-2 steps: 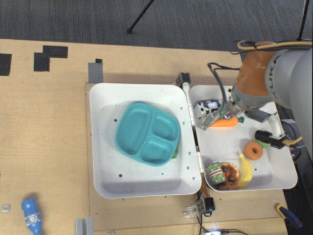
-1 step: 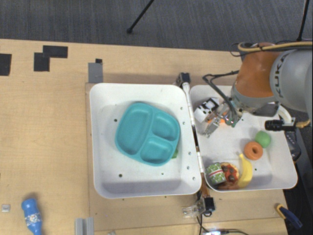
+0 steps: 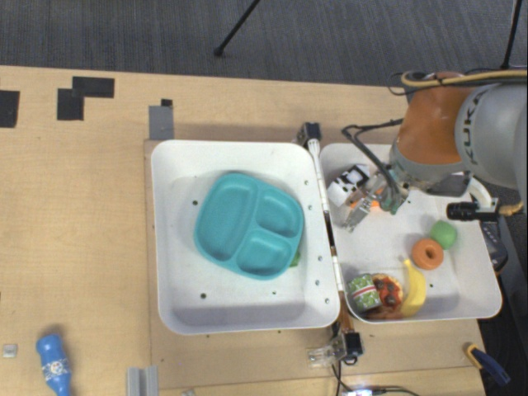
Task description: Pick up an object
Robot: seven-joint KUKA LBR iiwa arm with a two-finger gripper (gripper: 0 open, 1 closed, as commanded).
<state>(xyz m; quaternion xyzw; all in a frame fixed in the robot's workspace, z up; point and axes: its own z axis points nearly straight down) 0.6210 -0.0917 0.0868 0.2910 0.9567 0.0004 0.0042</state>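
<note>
Teal plate (image 3: 250,225) in left bin (image 3: 177,304); banana (image 3: 415,287) in right bin (image 3: 487,291)

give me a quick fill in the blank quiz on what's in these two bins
1. The teal divided plate lies in the ____ bin.
2. The banana in the right bin is ____ in colour.
3. Next to the orange doughnut-shaped ring sits a small ____ ball.
4. The pincer is over the ____ bin.

Missing words: left; yellow; green; right
</note>
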